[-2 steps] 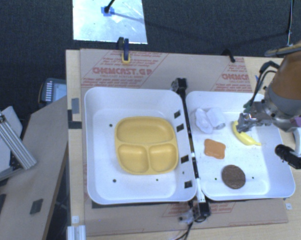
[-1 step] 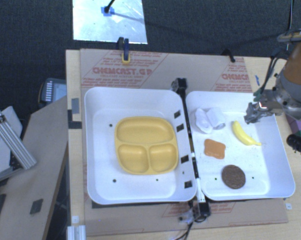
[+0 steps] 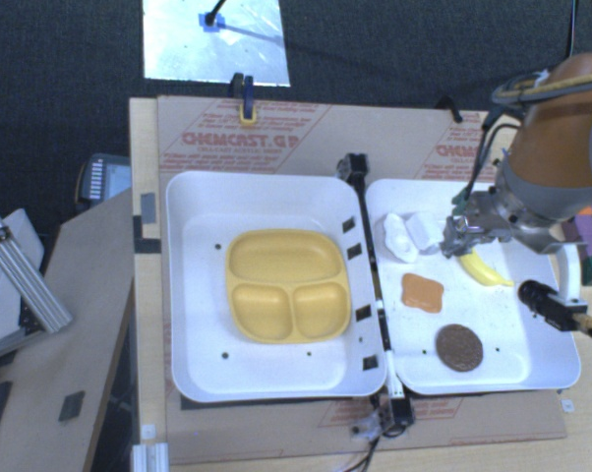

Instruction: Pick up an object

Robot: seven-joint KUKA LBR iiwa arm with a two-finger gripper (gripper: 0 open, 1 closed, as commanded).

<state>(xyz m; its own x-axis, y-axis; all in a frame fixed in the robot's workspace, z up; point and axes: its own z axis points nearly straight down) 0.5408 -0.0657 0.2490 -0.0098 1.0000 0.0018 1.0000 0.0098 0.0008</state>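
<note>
My gripper hangs over the right bin, jaw state unreadable. Banana lies just beside it, below. White object sits left of the banana; orange piece and brown disc lie lower-left.

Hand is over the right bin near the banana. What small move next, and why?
Probably lower the hand straight down: it sits in the right bin at the banana's upper end, with the white item just to its left, and I see nothing between its fingers.
</note>
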